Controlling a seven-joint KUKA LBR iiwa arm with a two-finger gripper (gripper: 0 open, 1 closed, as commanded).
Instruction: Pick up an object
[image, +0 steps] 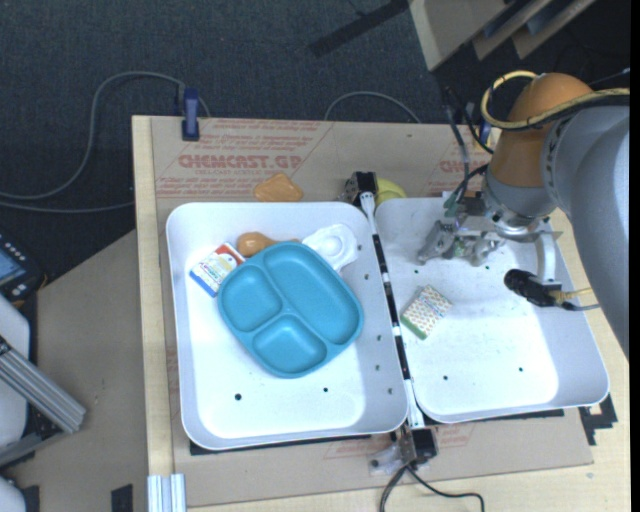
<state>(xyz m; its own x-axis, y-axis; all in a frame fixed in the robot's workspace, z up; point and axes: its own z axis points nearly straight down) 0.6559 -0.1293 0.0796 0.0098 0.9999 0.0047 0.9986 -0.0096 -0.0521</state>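
Over the right bin's (560, 385) far edge, the gripper (462, 240) hovers, its grip impossible to tell; a patterned packet (425, 311) lies near the left wall, open floor beyond.

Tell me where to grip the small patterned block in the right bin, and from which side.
Probably best taken from straight above, fingers closing across the short width of the patterned block. It lies flat and skewed on the right bin floor near the divider between the bins, with bare floor around it. The gripper sits toward the bin's far end.
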